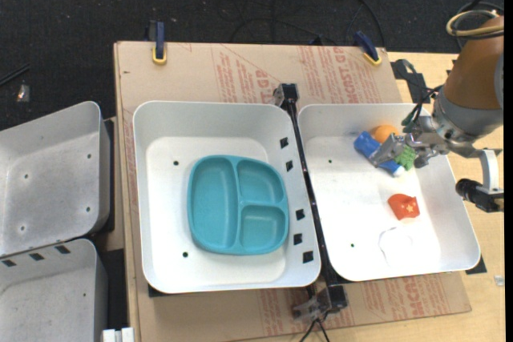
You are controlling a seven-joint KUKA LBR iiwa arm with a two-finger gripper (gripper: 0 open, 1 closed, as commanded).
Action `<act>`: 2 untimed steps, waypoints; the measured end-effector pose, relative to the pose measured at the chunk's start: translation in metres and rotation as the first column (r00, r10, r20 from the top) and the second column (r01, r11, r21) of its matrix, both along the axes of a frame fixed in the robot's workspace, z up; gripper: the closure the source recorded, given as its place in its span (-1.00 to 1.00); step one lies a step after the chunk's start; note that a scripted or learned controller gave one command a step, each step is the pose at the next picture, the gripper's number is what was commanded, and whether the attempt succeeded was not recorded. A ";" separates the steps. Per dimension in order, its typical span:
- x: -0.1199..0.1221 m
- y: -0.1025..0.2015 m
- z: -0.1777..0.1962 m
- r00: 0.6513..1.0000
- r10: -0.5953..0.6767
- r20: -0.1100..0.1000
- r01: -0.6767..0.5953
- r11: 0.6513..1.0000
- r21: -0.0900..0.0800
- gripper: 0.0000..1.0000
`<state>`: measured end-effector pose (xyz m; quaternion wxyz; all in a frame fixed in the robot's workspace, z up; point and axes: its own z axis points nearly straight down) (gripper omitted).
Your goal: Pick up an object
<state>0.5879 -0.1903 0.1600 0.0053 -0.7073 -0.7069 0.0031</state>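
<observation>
Bright, even light; soft shadows.

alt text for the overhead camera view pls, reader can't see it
The grey arm's gripper reaches from the right into the right white bin, low over a cluster of a blue block, an orange ball and a green piece, with a red-orange toy lying apart nearer the camera. The left white bin holds a teal divided plastic tray.

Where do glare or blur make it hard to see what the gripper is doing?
Camera view: even lighting, with the right bin floor bright but not washed out; the gripper is small and soft amid the blue object, so its fingers blur into clutter; the teal tray is crisp.
</observation>
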 end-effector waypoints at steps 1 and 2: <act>0.004 -0.004 -0.051 1.000 0.000 0.002 0.000 1.000 -0.001 -1.00; 0.006 -0.005 -0.041 1.000 0.001 0.003 -0.001 1.000 -0.001 1.00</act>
